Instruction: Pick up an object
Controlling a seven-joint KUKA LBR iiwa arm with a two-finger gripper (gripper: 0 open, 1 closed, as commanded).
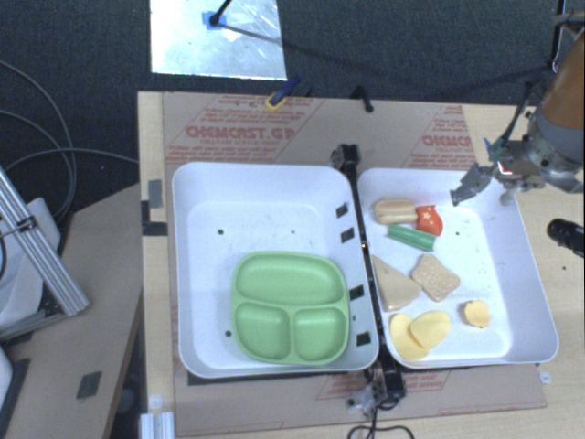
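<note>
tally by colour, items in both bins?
Green: 2 – tray, green piece
Red: 1 – red piece
Tan: 3 – bun, toast, wedge
Yellow: 2 – slices, small piece
Total: 8

You get even, fairly bright overhead light, slightly cool. The white bins (274, 199) run close to blown out, so wall detail is washed. The shiny sheet (218, 24) at the top throws patchy glare. Shadows are soft and short, tight under the green tray (291, 307) and the food pieces. Whole frame is low-res and a bit soft; the arm (559, 126) at the right edge looks blurred. The dark floor loses detail.
</note>
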